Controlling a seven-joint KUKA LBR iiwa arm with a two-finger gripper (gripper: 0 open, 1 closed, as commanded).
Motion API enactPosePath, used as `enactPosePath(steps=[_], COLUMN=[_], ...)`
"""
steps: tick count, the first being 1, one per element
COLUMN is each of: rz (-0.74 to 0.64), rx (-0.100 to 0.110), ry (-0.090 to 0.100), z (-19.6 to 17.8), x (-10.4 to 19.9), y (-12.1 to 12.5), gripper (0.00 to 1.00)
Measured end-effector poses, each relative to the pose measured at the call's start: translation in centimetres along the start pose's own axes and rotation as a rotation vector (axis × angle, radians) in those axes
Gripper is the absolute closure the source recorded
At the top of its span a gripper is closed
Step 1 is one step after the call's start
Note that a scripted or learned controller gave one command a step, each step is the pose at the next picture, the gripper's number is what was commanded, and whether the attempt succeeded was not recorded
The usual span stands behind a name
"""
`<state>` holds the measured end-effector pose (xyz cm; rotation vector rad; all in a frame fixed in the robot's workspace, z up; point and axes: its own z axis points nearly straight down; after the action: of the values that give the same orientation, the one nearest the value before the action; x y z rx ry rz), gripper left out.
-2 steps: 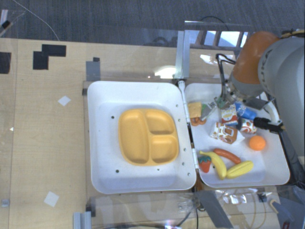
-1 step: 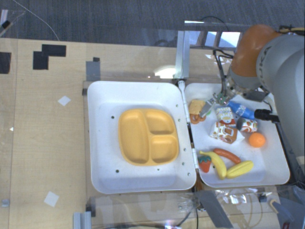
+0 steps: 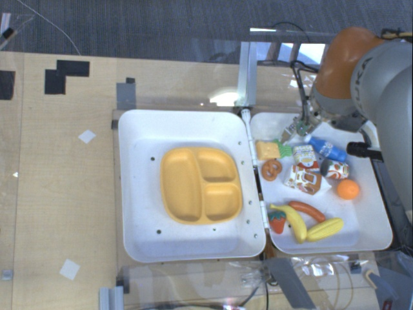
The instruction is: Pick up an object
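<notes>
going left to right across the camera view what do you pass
yellow divided plate → pretzel → strawberry → red sausage → blue bottle → orange

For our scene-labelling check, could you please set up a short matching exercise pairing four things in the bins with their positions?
Things:
1. yellow divided tray
2. orange
3. banana
4. pretzel

Places:
A. right bin, near front edge
B. left bin, middle
C. right bin, beside the divider
D. right bin, right side

Pairs: 1-B, 2-D, 3-A, 4-C
</notes>
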<state>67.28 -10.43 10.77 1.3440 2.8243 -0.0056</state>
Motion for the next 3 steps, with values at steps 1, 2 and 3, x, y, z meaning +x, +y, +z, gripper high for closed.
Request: enactPosePath(steps=[1,2,3], rz=[-0.004,0.057,0.362], rx=[0.008,-0.012,0.001], ry=[0.018,0.002,0.010], z=[0.3,-8.6,-4.3], x=[0.6,4.2,1.6], y=[0.1,-0.1,-3.6], gripper=[0.00,0.00,0.00])
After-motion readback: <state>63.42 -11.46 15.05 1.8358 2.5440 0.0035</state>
